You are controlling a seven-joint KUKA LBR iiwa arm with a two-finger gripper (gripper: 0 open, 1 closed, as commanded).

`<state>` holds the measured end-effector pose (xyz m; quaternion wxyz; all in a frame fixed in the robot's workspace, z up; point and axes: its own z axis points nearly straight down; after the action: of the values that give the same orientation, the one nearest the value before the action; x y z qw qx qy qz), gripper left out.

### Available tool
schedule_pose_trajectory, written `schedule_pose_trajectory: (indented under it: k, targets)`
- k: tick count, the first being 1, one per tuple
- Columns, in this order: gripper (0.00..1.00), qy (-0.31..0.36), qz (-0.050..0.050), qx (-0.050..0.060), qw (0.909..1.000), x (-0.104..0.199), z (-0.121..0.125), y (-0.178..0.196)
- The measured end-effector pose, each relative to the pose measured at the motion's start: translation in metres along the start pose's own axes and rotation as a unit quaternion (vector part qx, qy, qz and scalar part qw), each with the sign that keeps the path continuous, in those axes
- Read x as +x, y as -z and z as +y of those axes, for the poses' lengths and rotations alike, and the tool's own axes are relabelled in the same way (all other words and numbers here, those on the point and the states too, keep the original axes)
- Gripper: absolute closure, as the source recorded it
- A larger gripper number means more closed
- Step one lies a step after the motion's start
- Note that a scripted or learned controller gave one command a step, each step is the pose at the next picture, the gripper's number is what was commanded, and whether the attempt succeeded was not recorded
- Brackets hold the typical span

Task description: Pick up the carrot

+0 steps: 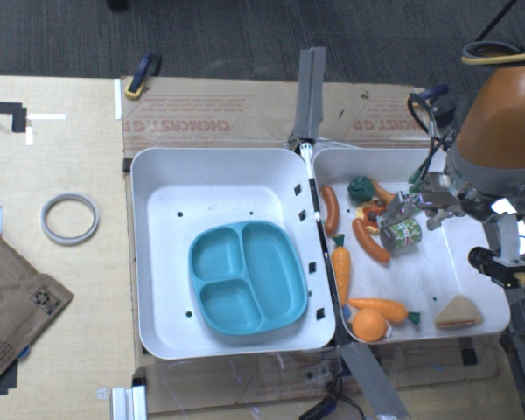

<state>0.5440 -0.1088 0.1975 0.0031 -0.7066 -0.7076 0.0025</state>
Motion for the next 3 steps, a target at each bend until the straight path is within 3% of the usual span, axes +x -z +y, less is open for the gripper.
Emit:
schedule_pose_trajectory:
  k: [1,2,3]
  targets:
    - [0.00,0.048,0.000,-0.001,0.9988,0.026,-0.066,-0.010]
    - [0.00,-0.016,0.000,0.000,0.9999,0.012,-0.067,-0.086]
    - [0.00,-0.075,0.001,0.000,0.9972,0.013,-0.067,-0.110]
